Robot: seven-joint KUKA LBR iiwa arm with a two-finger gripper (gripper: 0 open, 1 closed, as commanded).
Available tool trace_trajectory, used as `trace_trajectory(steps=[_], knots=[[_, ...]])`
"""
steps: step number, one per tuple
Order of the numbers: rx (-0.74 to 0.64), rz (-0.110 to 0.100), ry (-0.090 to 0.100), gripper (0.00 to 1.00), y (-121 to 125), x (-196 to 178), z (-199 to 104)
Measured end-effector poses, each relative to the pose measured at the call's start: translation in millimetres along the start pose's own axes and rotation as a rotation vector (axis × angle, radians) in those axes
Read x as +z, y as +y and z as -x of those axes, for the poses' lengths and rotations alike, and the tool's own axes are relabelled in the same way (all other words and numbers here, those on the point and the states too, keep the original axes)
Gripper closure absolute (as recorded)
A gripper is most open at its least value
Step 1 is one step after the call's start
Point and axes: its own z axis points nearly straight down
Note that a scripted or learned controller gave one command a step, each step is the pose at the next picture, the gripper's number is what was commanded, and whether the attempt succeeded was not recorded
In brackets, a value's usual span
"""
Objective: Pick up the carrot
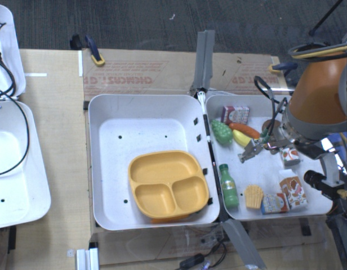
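Note:
The orange carrot [245, 130] lies in the right bin [258, 176], near its back, between a green vegetable [221, 133] and a yellow banana-like piece [241, 139]. My gripper [250, 151] hangs just in front and to the right of the carrot, low over the bin floor. Its fingers point left and look slightly apart, with nothing seen between them. The arm's orange band [320, 91] rises at the right.
A yellow divided plate [169, 183] sits in the left bin [106, 151]. The right bin also holds a green bottle [228, 187], a small red-and-white carton [236, 115], a ridged yellow snack [253, 196] and small boxes [286, 196].

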Motion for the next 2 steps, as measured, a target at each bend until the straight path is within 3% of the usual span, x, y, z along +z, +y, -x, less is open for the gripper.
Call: trace_trajectory(steps=[1, 2], knots=[[-0.123, 0.000, -0.001, 0.00, 133.6, -20.3, -47.6], [0.056, -0.003, -0.001, 0.00, 84.2, 0.4, -139.4]])
